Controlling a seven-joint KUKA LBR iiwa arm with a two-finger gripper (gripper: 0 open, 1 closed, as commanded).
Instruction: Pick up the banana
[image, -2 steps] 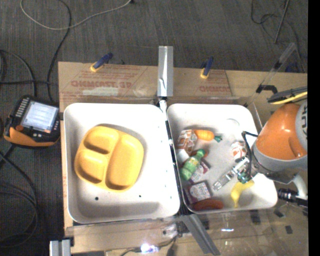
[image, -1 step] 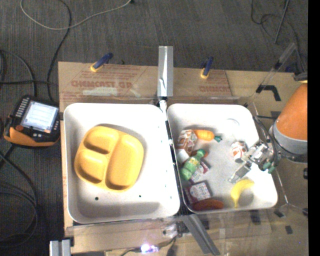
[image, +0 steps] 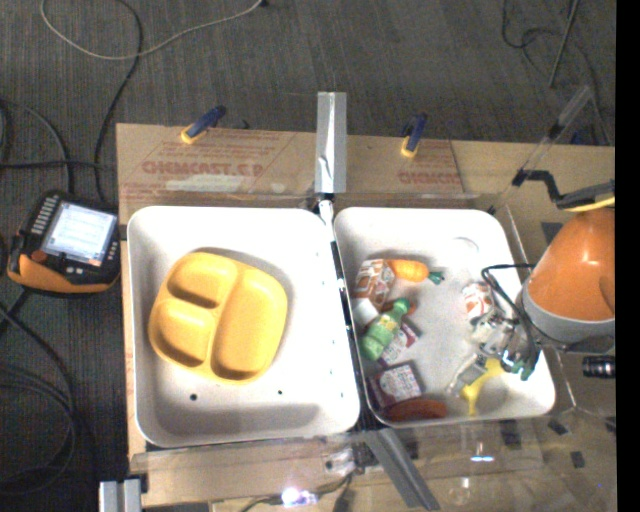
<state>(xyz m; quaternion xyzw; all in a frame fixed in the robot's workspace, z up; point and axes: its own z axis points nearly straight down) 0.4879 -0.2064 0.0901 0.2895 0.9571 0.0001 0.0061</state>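
Beside the yellow divided plastic tray (image: 220, 315), which lies alone in the left white bin (image: 150, 240), the right white bin (image: 450, 222) holds every loose item. This suggests one bin serves as the picking stock and the other as the receiving side. The small yellow banana (image: 478, 384) lies far from the tray, near the right bin's front right corner, tilted with one end toward the front wall.

The two-finger gripper (image: 505, 350) hangs directly above the banana's upper end, on the side away from the tray, below the arm's orange band (image: 575, 275). Whether its fingers are spread or closed cannot be told; glare and clutter blur that spot, and no grasp is confirmed.

Nearer the tray lie an orange carrot-shaped toy (image: 410, 269), a green plastic bottle (image: 383, 330), a printed packet (image: 400, 380) and a dark red sausage-shaped item (image: 418, 408). These sit apart from the banana, so in my judgement they should not obstruct a descent. The bin wall close by may limit finger clearance.
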